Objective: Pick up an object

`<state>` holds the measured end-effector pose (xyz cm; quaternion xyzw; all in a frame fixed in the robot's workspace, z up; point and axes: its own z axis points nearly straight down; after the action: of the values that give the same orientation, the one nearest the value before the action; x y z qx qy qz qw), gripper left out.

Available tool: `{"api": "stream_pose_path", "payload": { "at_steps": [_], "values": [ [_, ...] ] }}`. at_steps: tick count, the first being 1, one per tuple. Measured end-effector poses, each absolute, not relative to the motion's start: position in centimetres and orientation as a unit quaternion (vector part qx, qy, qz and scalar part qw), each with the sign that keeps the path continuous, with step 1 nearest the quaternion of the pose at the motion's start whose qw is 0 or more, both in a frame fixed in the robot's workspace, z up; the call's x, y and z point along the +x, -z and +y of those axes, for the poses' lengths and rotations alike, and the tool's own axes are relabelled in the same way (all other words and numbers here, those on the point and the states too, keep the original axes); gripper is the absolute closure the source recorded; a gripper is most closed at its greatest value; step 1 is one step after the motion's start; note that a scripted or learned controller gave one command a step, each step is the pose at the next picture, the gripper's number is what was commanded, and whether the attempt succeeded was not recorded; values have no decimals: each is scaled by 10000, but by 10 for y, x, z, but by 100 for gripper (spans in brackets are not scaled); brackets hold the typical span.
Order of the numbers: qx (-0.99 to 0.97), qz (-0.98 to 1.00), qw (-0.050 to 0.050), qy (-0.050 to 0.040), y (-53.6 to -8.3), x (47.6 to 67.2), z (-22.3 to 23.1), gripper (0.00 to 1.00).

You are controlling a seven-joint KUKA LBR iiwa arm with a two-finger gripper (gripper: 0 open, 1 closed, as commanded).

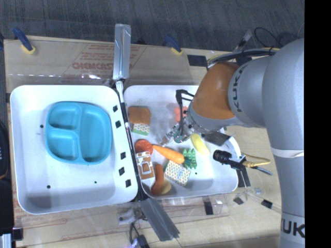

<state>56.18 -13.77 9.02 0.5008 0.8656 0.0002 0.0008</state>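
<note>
Your arm (269, 92) sits nearest the lens, a grey bulk with its orange band coming in from the right and bending down over the right bin (227, 182), so it hides much of that bin's far right side from you. Below the band, the gripper (177, 134) hangs low among the toys, near the middle of the bin, just above the carrot (168, 153) and beside a yellow piece (199, 143). You cannot tell from this angle whether it is spread or pinched, and nothing can be seen caught in it, so treat the pick as not yet made. Under it, the things you could take are heaped toward the bin's left and near side, probably because they were tipped in loose: the carrot lies slantwise with green leaves (190, 159) at its right end, a red tomato (143, 145) touches its left tip, a checked box (177, 173) leans just below it, and a brown sausage (159, 177) lies beside a small printed carton (145, 165) against the dividing wall. Farther up, a slice of bread (139, 115) rests alone, well apart from the heap, which makes it the easier target in my judgement. To the left, the other bin (26, 138) holds a blue divided tray (79, 132), set flat in its middle, likely as a place for drops. Beyond both bins, a wooden bench (67, 56) carries them, with blue clamps (23, 40) pinning its far edge so nothing shifts under the arm.
</note>
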Motion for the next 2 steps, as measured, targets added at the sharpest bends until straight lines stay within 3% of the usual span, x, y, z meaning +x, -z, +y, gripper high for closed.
{"api": "stream_pose_path", "payload": {
  "at_steps": [1, 2],
  "values": [
    [5628, 8266, -7, 20, -88, 601, -102, 100],
    [5633, 8262, -10, 14, -88, 601, -102, 0]
  ]
}}
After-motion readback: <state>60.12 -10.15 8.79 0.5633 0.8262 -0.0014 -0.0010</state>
